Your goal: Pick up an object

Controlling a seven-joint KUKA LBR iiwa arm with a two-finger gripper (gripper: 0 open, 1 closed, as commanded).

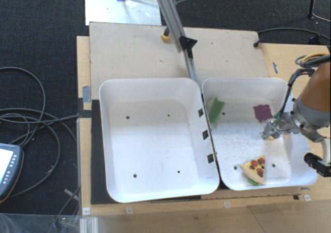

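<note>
In the right bin (235, 88) lie three objects. A green block (215, 109) leans near the bin's left wall. A purple piece (262, 112) rests toward the back right. A pizza-slice toy (254, 169) lies near the front edge. My gripper (272, 132) hangs over the right side of this bin, just below the purple piece and above the pizza slice. Nothing shows between its fingers.
The left bin (108, 92) sits beside the right one, with a row of black clips (205, 134) along the shared wall. A slanted metal pole (173, 17) crosses the back board. Cables and a pendant (8, 167) lie on the floor at left.
</note>
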